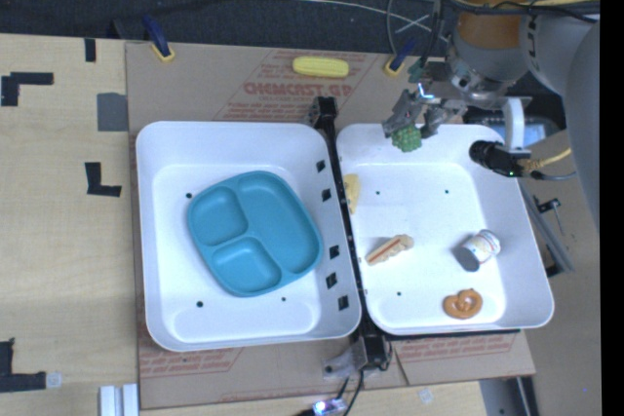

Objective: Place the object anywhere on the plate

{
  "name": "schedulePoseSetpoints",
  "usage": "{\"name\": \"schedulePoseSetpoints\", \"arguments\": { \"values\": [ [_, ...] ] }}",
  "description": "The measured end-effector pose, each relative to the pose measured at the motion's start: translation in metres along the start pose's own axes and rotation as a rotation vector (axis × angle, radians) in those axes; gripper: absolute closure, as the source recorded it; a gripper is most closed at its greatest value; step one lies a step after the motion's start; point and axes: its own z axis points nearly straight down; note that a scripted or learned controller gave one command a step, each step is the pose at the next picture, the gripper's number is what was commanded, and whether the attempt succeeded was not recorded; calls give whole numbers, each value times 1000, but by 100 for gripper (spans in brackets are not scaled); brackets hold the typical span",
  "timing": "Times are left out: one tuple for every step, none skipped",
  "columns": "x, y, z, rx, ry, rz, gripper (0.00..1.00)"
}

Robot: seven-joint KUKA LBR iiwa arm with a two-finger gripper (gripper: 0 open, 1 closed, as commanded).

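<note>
The left bin (161,209) holds a blue three-compartment plate (253,231), lying flat. A yellow object (320,67) lies on the table (58,209) behind the bins. The right bin (507,200) contains a pale yellow piece (351,192) at its left wall, a tan stick (389,248), a grey-white cylinder (478,249) and an orange pretzel (462,305). Above the bin's rear edge, the tool (413,124) is closed on a small green object (409,138).

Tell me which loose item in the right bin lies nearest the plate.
The pale yellow piece against the right bin's left wall; the others lie farther from the blue plate.
</note>
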Motion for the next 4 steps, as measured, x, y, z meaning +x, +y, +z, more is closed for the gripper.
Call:
{"name": "schedulePoseSetpoints", "arguments": {
  "values": [
    [40, -18, 1, 0, 0, 1, 100],
    [88, -31, -5, 0, 0, 0, 100],
    [136, -44, -7, 0, 0, -1, 100],
    [179, -63, 14, 2, -2, 1, 100]
  ]
}}
